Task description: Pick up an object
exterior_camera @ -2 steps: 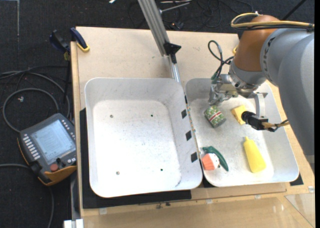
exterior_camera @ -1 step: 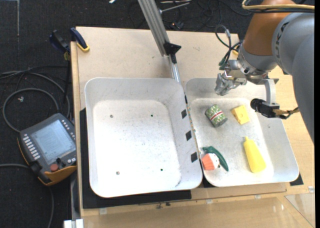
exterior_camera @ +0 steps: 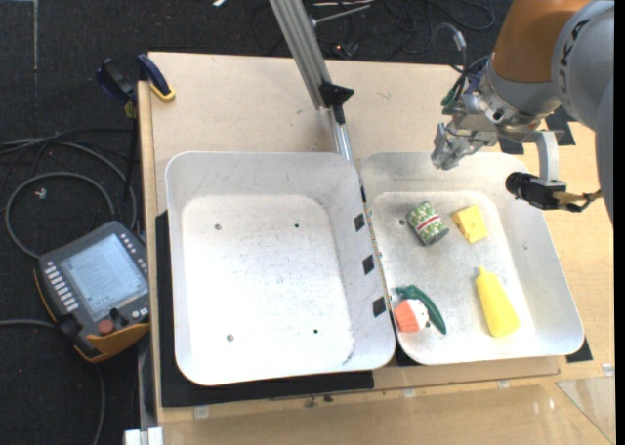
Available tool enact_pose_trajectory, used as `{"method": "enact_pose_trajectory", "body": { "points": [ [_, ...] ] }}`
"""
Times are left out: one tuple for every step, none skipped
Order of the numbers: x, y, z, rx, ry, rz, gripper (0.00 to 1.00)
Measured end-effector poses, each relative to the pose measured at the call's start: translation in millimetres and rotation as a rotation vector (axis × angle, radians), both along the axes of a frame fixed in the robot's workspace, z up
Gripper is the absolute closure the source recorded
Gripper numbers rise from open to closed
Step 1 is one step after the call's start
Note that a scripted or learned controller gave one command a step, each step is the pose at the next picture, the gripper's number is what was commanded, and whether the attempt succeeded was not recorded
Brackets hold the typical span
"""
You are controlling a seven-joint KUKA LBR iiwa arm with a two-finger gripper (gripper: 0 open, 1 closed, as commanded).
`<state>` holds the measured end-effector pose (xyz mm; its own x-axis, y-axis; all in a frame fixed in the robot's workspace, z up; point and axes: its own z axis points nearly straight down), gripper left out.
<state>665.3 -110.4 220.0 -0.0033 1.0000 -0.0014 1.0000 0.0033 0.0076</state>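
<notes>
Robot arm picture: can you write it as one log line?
gripper: above right bin far edge, holding nothing | objects: green can, yellow block, yellow bottle, strawberry

Single fixed camera above bench (exterior_camera: 244, 101); angled down; both bins framed

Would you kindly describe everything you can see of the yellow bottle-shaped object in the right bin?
The yellow bottle looks like smooth, glossy plastic, all one yellow colour. It has a narrow neck end pointing toward the bin's far side and a wider body toward the near rim. It lies on its side on the floor of the right bin, near the near-right corner. Nothing touches it; the yellow block lies apart beyond its neck.
</notes>
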Motion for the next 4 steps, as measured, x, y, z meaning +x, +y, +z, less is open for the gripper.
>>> {"method": "enact_pose_trajectory", "body": {
  "points": [
    [-10.0,49.9,2.6,0.003,0.008,0.004,1.00],
    [-28.8,108.1,6.3,0.004,0.010,0.005,1.00],
    [-52.8,153.1,-0.8,0.003,0.011,0.004,1.00],
    [-84.0,203.5,-0.4,0.004,0.011,0.005,1.00]
  ]
}}
